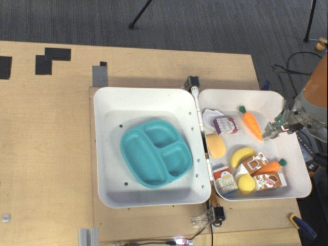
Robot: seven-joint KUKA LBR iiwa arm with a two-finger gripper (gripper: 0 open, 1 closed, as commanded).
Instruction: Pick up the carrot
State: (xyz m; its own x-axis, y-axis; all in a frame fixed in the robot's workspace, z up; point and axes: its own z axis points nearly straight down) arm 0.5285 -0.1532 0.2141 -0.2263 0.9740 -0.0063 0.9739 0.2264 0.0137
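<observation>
Small orange plastic carrot (251,124) — axis 11-to-5 | 9 o'clock of pincer (271,131), just beside | pincer opening — cannot tell

left bin (102,137): teal divided plate (156,151) | right bin (271,97): banana (242,156), lemon (246,184), purple packet (225,124) (crumpled)

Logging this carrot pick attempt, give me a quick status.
End effector low in right bin, beside carrot. Carrot lying loose, not gripped. Second carrot by juice cartons; purple packet to its left.
</observation>
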